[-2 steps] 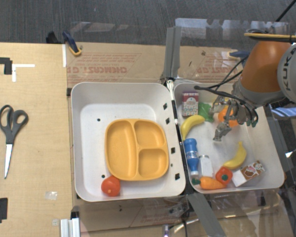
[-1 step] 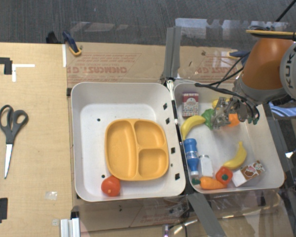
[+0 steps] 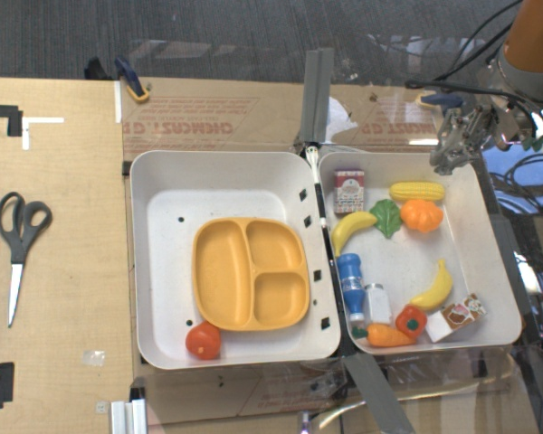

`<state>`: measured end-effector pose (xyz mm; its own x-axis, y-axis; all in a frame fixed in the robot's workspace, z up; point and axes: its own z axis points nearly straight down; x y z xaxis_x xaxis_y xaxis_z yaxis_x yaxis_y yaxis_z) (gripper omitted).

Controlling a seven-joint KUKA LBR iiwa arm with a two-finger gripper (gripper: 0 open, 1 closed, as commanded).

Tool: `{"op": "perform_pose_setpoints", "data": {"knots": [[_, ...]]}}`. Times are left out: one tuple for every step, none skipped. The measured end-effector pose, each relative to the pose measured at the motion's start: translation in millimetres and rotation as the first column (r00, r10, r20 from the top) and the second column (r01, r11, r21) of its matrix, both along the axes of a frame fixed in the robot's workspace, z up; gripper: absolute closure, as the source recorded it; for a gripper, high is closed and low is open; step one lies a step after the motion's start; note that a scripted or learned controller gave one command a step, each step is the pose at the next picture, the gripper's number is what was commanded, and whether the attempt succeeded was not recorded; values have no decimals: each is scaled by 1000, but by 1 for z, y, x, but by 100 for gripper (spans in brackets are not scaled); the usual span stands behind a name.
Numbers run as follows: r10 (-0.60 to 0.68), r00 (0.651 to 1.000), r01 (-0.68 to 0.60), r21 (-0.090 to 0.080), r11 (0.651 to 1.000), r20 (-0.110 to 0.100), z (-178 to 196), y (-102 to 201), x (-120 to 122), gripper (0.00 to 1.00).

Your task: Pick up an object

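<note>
My claw (image 3: pixel 452 156) hangs above the right bin's (image 3: pixel 498 242) far corner; whether it's spread, I cannot tell. The corn (image 3: pixel 416 191) lies nearest, so I'd drop straight down, straddling its narrow width

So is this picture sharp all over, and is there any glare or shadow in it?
In the camera view the yellow divided plate and the scissors look crisp; the gripper at upper right is smeared and hard to make out. Light is even and soft, with faint shadows along the left bin walls and no strong glare.
</note>
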<state>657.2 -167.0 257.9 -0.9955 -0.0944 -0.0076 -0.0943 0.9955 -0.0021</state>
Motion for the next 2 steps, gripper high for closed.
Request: {"op": "perform_pose_setpoints", "data": {"knots": [[-18,1000,18,0,1000,-1,77,-48,1,100],[79,997,-79,0,997,-1,156,-54,3,100]]}}
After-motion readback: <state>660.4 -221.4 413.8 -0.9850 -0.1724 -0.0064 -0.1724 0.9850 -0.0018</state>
